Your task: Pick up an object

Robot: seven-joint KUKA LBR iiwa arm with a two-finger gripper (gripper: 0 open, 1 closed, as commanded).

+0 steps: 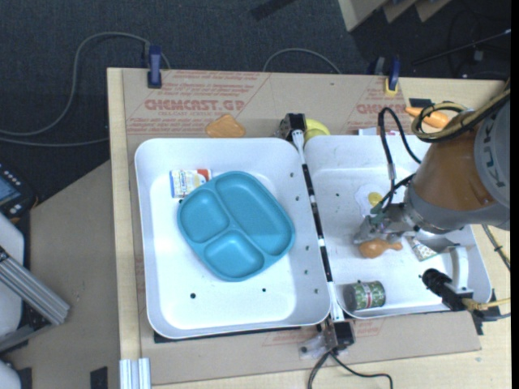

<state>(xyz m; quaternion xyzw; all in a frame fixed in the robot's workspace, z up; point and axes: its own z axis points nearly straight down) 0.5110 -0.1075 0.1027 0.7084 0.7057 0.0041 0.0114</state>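
Your grey two-finger gripper (375,232) low in right white bin (340,177), small orange rounded object (375,248) just beneath; finger state: cannot tell.

Legible markings: one brand print, repeated.
Red "CHEMCAST GP" lettering on the brown protective sheet (243,96) behind the bins; a second print at right reads partially only.

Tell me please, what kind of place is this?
Most likely a robotics lab test bench, not a kitchen. Two shallow white bins sit on a board clamped with blue clips, cables run over a dark carpeted floor, and a robot arm reaches in over toy-like items such as a blue divided plate.
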